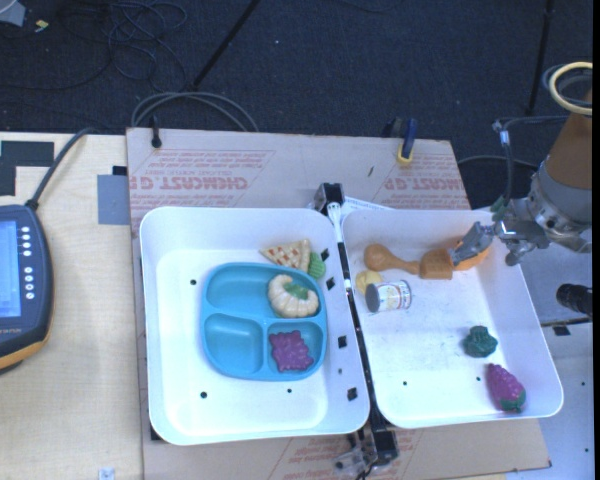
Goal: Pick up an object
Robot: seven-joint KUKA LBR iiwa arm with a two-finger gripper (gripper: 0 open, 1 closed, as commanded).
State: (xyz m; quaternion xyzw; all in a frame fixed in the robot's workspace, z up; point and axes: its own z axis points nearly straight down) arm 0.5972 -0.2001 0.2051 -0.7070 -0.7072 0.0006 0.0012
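- The gripper hangs over the right bin's far right corner; whether its fingers are spread or pressed together cannot be told.
- Just beneath it lie an orange piece and a brown drumstick-shaped toy, near the far edge.
- A small can lies near that bin's left wall.
- A green toy and purple grapes sit toward the near right corner.
- The left bin holds a blue divided tray.

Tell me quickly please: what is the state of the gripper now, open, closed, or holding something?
Gripper: cannot be told; it sits at the right bin's upper right edge, beside an orange piece.
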